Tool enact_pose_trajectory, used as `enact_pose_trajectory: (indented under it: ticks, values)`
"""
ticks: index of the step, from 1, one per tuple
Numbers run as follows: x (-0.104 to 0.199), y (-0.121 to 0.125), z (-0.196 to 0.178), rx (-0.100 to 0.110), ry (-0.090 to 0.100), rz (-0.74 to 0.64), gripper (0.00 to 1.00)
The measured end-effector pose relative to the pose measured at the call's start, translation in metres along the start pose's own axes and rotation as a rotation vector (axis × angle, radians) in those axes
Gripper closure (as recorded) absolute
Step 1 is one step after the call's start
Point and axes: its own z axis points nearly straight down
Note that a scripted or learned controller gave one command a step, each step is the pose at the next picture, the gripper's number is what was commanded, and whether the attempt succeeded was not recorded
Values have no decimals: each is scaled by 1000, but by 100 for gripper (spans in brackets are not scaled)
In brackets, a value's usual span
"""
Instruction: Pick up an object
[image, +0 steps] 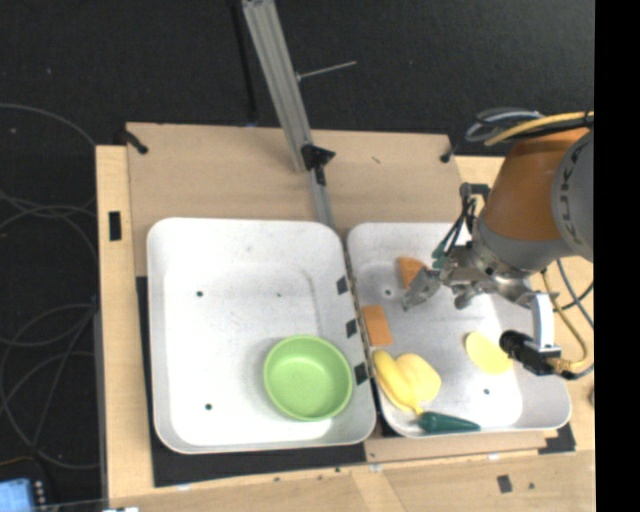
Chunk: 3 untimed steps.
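Note:
My gripper (440, 290) hangs over the upper middle of the right bin (540, 405), fingers spread and open with nothing between them. An orange wedge (409, 268) lies just up and left of the left fingertip (417, 290), close to it but not gripped. Lower in the same bin sit a lumpy yellow piece (408, 378), a small flat yellow piece (487, 352) and a dark green piece (447, 423) at the front rim. An orange block (375, 324) rests against that bin's left wall. A green bowl (308, 376) stands in the left bin (200, 260).
A slanted metal pole (285, 85) comes down from the top to the gap between the bins. A black fitting and cables (530, 352) hang from the arm over the right bin's right side. Dark floor surrounds the wooden bench (230, 170).

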Motion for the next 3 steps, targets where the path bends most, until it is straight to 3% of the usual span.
enact_pose_trajectory:
  ticks: [1,2,3]
  values:
    - [-4,-3,61,0,2,0,0]
    - [-6,-2,90,-5,1,1,0]
    - [-5,-1,80,-9,4,4,100]
